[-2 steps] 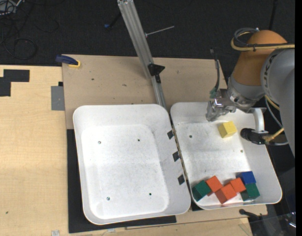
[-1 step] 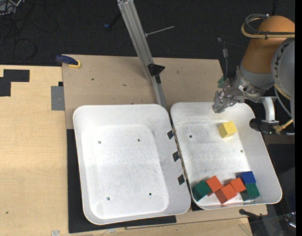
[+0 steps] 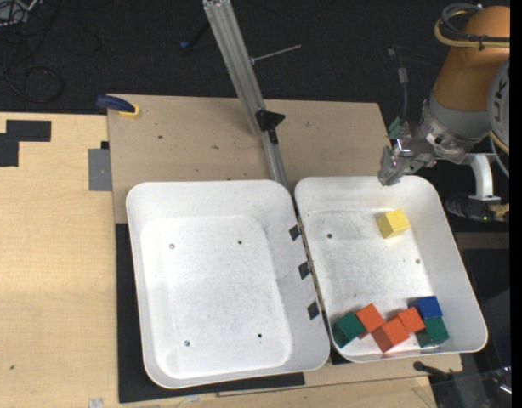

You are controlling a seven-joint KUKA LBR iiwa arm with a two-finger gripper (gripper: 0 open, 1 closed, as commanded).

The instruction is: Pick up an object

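We see two white bins side by side: the left bin (image 3: 210, 287) with a bare floor, and the right bin (image 3: 376, 262) with all the blocks. Our gripper (image 3: 393, 170) hangs over the right bin's far rim at about 12 o'clock of that bin. We cannot tell whether it is open or shut, and nothing shows in its grip.

The relation we judge the next move to turn on: the yellow block (image 3: 394, 223) lies just toward 6 o'clock from the gripper, near it and alone, so it is the closest candidate. It is roughly cubic with no clear long axis, sitting slightly turned against the bin's edges.

The rest sit well apart from the gripper, packed at the bin's near edge around 5 o'clock. By count: three orange blocks (image 3: 390, 325), two green blocks (image 3: 348, 327), one blue block (image 3: 427, 306), one yellow; seven in all, though the cluster is tight and the orange count is our best reading
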